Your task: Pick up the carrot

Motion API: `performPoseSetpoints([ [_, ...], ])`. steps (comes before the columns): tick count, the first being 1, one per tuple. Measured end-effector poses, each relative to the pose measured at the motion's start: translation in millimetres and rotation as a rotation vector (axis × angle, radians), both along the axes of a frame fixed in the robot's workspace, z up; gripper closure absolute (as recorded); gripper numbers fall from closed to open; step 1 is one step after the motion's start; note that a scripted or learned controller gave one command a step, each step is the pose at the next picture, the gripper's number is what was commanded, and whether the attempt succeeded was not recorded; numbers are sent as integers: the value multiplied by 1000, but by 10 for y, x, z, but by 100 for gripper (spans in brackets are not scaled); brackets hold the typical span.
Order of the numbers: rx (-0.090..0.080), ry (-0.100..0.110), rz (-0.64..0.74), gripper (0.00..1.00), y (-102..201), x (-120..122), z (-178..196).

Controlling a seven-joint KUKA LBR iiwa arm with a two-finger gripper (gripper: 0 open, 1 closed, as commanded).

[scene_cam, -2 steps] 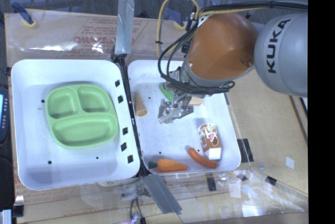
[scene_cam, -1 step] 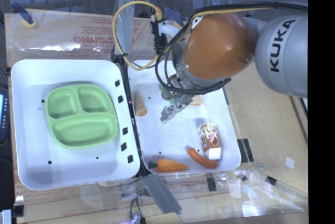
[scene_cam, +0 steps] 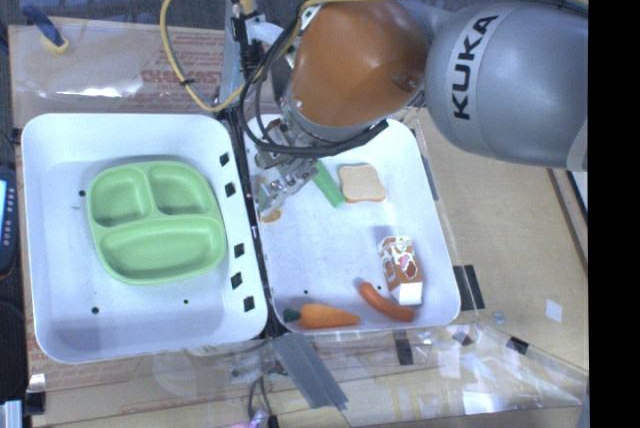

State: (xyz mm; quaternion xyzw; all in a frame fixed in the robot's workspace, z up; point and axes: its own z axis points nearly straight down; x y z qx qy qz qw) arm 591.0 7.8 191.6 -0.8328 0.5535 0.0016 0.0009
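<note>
From above, the carrot [scene_cam: 322, 317] lies along the lower edge of the right bin [scene_cam: 430, 206], at the frame's lower centre, with a sausage [scene_cam: 386, 303] just right of it and a small carton [scene_cam: 400, 268] above that. The gripper [scene_cam: 278, 182] hangs near the bin's upper-left part, well apart from the carrot; whether its jaws are spread or pressed together cannot be told. A bread slice [scene_cam: 361, 183] sits right of it. The left bin [scene_cam: 50, 216] holds a green divided plate [scene_cam: 156, 220].

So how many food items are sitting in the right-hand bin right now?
4. The carrot lies at the near edge, the sausage just right of it, the small carton above that, and the bread slice mid-bin. The arm may hide more.
</note>
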Motion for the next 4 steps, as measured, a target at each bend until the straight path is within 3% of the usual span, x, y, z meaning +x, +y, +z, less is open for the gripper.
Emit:
performPoseSetpoints([
  [1,1,-1,312,100,601,443,-4],
  [2,1,-1,809,100,583,358,0],
  [3,3,0,976,100,967,640,-305],
  [4,0,-3,758,100,1479,585,116],
])
